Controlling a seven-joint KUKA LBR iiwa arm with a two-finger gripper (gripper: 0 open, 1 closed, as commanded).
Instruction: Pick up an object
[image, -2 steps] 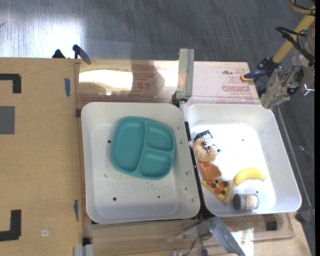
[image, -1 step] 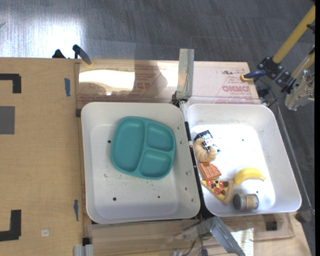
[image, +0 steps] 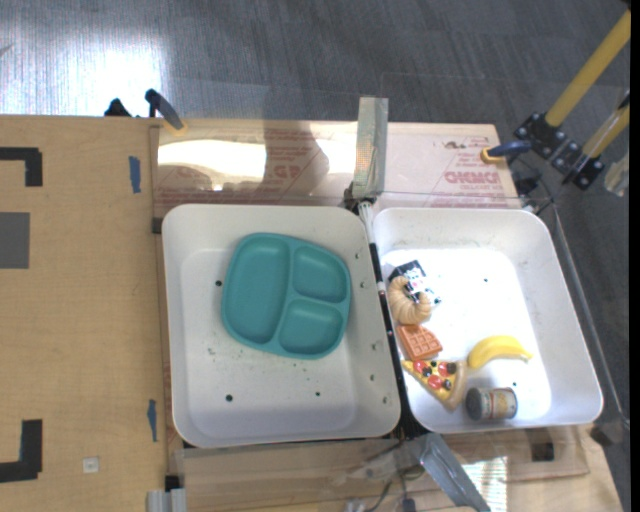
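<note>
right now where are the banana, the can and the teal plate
banana (image: 498, 350), camera view, middle of its curve
can (image: 491, 403), camera view, its side
teal plate (image: 258, 290), camera view, its large compartment
</note>
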